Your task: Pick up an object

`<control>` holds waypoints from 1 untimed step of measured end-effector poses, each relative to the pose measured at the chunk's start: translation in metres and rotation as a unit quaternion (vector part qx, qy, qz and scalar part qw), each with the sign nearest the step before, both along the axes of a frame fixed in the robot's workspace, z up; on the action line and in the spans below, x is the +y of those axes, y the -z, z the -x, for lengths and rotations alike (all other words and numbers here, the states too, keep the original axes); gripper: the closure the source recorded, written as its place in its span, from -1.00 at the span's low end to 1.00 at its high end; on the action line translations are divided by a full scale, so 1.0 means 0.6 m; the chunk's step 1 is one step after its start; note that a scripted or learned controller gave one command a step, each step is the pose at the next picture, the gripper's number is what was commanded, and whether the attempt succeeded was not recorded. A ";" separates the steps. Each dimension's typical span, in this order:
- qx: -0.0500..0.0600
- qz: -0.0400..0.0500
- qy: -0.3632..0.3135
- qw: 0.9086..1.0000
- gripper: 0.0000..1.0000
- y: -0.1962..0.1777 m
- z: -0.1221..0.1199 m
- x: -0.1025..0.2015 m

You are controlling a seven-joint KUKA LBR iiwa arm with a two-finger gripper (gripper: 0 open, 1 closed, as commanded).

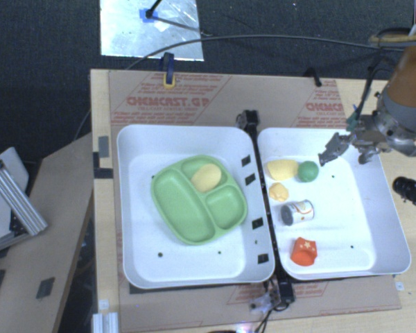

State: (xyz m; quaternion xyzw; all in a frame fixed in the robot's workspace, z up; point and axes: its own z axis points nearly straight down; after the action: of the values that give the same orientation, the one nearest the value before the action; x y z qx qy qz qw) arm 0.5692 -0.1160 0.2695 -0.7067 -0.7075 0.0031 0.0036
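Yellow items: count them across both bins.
3. One yellow piece lies in the green tray in the left bin. In the right bin, a larger yellow piece sits beside the green ball, a smaller one just below it.

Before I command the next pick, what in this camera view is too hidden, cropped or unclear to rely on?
- Gripper: small and blurred above the right bin; its opening cannot be read.
- Arm: cut off by the right edge past the orange band.
- Small can: label print too small to read.
- Yellow item on the green tray: soft focus, its identity is unclear.
- Dark object at the right edge: cropped, unidentifiable.
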 end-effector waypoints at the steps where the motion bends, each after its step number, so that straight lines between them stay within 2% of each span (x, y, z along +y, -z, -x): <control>1: -0.006 0.001 -0.001 1.000 -1.00 -0.010 -0.003 0.000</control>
State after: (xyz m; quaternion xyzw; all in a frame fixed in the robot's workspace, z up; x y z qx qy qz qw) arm 0.5711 -0.1158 0.2757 -0.7059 -0.7083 -0.0005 -0.0008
